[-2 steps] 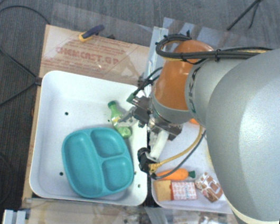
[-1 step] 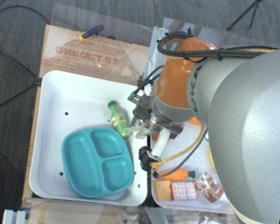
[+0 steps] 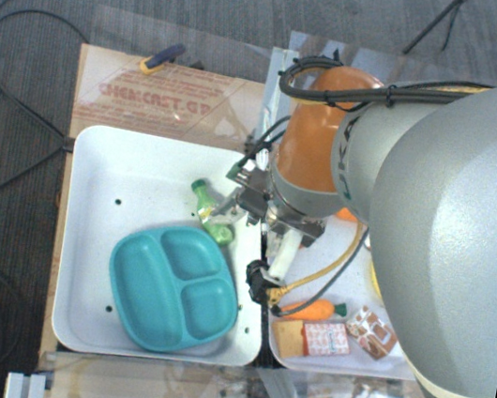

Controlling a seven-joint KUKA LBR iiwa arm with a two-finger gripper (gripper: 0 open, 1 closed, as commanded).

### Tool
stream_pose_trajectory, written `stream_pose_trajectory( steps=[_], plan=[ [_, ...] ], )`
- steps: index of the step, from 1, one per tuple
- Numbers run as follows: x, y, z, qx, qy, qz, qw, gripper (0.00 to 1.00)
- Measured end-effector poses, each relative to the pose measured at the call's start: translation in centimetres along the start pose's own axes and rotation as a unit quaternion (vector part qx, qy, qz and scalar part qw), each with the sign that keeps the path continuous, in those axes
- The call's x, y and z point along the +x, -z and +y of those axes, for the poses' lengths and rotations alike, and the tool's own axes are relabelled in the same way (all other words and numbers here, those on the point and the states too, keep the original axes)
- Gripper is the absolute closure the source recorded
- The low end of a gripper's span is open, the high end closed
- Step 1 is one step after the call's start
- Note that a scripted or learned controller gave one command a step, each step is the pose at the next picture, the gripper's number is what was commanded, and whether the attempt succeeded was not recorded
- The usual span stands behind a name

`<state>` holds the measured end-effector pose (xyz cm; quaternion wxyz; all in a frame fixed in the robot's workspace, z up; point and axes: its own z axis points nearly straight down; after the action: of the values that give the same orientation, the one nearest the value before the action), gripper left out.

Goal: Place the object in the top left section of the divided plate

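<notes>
Dark carpet is showing around the surface, where the left shallow white bin (image 3: 93,214) is carrying a teal divided plastic plate (image 3: 173,291). A small green bottle-shaped object (image 3: 211,212) is lying just beyond the plate's upper rim, its long axis running down-right toward the plate, right beside the grey arm's gripper (image 3: 246,204). Whether that gripper is gripping it, I cannot tell.

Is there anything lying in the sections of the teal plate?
No, the teal plate has three bare sections; the green object sits beyond its rim.

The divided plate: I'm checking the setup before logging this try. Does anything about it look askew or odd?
The teal divided plate sits turned at a slant to the left bin's walls, not squared. It looks undamaged.
</notes>
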<state>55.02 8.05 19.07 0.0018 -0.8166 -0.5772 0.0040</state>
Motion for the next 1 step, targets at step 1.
stream_pose_trajectory(
  steps=[1],
  plan=[
    [0.03,0.83,-0.02,0.001,0.001,-0.001,1.0,1.0]
  ],
)
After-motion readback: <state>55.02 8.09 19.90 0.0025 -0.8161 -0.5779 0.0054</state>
